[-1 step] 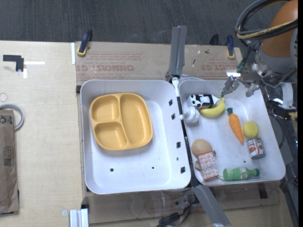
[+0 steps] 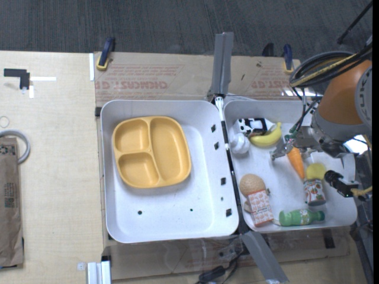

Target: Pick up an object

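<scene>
My gripper [image 2: 285,148] hangs low in the right bin [image 2: 349,218], at the top end of an orange carrot [image 2: 296,163] that lies slanted on the bin floor. A yellow banana [image 2: 266,137] lies just left of the gripper. A yellow lemon [image 2: 316,171] and a small red-labelled can [image 2: 314,191] sit right of the carrot. Along the front wall lies a green bottle [image 2: 301,217], with a red and white snack box [image 2: 259,207] and a brown bun [image 2: 251,184] to its left.
The left bin [image 2: 118,218] holds a yellow divided plate [image 2: 151,151]. A silver round item [image 2: 238,143] and a black and white toy [image 2: 251,125] lie at the right bin's far left corner. Black cables [image 2: 320,67] loop above the arm's orange band [image 2: 348,93].
</scene>
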